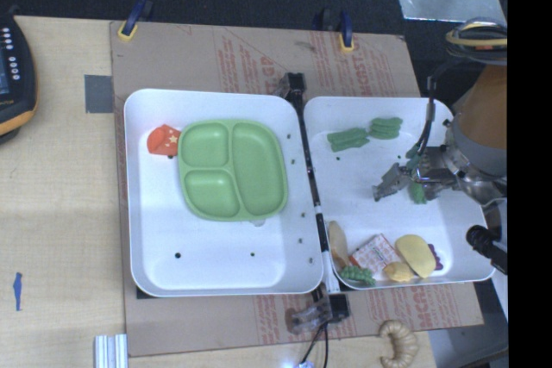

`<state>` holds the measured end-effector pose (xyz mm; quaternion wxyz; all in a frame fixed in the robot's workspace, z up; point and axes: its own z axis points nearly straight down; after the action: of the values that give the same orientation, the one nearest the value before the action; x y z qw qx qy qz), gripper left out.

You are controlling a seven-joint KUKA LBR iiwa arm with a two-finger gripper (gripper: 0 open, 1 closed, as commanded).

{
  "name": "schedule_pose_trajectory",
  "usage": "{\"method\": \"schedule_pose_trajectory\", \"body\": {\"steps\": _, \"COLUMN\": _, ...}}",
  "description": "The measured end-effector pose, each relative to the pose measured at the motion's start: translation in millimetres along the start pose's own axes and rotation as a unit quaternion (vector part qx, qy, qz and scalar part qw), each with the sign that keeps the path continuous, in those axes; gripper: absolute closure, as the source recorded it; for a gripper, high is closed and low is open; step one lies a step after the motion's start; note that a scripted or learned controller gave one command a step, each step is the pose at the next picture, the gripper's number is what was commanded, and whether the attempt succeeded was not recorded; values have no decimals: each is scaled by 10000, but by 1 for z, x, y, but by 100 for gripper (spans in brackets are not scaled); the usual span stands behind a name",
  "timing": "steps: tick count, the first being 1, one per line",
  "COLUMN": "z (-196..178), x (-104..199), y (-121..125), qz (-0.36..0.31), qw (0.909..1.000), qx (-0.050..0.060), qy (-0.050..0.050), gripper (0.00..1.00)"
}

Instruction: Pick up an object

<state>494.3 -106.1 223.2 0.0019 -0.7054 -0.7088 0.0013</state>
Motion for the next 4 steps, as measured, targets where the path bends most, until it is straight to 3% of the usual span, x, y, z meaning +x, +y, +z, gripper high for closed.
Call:
{"method": "schedule_pose_trajectory", "body": {"steps": 1, "z": 64, "x": -32, "y": 123, "qz": -25, "qw": 10000, "qx": -49, "qy": -23, "gripper": 0}}
{"method": "schedule_pose_trajectory", "body": {"steps": 2, "z": 80, "x": -68, "y": 84, "qz": 8, "qw": 10000, "qx": 13, "qy": -9, "gripper": 0}}
{"method": "schedule_pose_trajectory", "body": {"steps": 3, "z": 133, "x": -107, "y": 86, "qz": 4, "qw": 10000, "qx": 10, "qy": -8, "gripper": 0}}
{"method": "schedule_pose_trajectory", "body": {"steps": 4, "z": 120, "x": -107, "y": 86, "qz": -1, "qw": 10000, "qx": 5, "qy": -8, "gripper": 100}}
